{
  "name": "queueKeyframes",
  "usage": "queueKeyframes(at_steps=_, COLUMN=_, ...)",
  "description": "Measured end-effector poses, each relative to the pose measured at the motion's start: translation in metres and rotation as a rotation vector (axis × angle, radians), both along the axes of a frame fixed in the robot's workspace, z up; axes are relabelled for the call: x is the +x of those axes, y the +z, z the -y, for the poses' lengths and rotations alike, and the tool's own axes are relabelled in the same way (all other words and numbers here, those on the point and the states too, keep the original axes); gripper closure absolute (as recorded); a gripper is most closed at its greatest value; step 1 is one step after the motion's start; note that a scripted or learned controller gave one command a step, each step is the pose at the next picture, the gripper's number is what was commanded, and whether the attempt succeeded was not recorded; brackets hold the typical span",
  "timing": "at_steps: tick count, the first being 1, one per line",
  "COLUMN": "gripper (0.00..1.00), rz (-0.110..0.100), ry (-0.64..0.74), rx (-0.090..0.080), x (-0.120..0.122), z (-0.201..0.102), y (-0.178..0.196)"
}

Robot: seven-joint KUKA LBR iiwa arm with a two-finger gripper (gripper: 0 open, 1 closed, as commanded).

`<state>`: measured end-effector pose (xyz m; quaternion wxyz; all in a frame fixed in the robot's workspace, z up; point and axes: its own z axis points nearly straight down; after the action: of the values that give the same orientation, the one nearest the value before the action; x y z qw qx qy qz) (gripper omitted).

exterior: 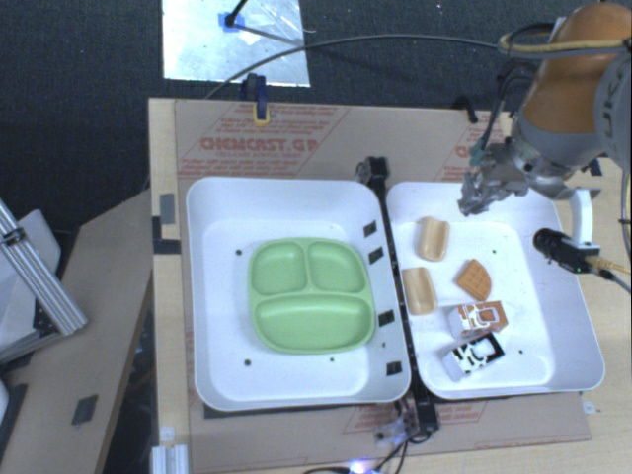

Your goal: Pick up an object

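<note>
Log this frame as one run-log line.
claw: above right bin far edge, nothing seen held | right bin: five small items | left bin: green divided plate | pick not yet done

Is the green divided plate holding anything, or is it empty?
Empty. All three compartments of the green plate in the left bin show bare green; the food items lie in the right bin.
</note>
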<state>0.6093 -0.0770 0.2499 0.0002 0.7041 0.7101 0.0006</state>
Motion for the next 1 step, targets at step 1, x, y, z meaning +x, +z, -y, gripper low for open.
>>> queueKeyframes(at_steps=1, gripper=1.00, rz=0.002, ry=0.001, rx=0.001, x=0.0089, z=-0.0528, y=0.0043)
